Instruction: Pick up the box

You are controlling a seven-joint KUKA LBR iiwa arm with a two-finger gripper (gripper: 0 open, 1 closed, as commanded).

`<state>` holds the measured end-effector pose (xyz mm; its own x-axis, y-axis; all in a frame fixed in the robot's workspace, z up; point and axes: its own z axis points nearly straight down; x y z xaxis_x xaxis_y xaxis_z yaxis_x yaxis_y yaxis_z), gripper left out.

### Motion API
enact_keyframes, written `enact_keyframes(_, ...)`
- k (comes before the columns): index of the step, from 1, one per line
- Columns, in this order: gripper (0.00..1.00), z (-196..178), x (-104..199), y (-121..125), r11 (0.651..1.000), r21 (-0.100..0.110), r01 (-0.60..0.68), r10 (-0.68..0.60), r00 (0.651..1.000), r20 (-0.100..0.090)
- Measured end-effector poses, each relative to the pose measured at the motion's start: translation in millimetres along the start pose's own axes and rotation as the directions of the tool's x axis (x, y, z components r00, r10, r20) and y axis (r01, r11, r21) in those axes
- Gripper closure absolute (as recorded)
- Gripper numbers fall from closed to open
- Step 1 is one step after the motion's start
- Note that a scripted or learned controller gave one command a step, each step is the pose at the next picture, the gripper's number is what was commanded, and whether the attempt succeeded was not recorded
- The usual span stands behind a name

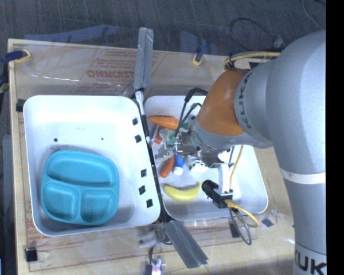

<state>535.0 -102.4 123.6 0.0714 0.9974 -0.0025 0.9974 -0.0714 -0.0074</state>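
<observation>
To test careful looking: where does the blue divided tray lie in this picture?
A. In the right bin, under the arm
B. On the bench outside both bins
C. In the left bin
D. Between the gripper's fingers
C: the blue divided tray rests on the floor of the left bin, apart from the arm, which reaches over the right bin.

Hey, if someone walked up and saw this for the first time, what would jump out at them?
Most likely the big grey arm with its orange band, reaching from the right over the right bin. Next, the bright blue divided tray lying in the left bin. Then the small clutter under the arm: a yellow banana near the front and an orange carrot further back.
</observation>
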Motion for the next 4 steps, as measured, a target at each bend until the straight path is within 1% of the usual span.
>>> enact_keyframes(1, 0.00, -40.3, -50.9, -15.7, 0.999, -0.002, -0.052, 0.052, 0.999, -0.003)
enact_keyframes(2, 0.00, 33.4, -13.2, 8.2, 0.995, -0.007, 0.102, -0.102, 0.995, 0.008)
enact_keyframes(3, 0.00, 32.0, -14.0, 57.5, 0.960, -0.005, 0.280, -0.280, 0.960, 0.010)
enact_keyframes(4, 1.00, 26.4, -11.3, 56.8, 0.958, 0.001, 0.286, -0.286, 0.958, 0.002)
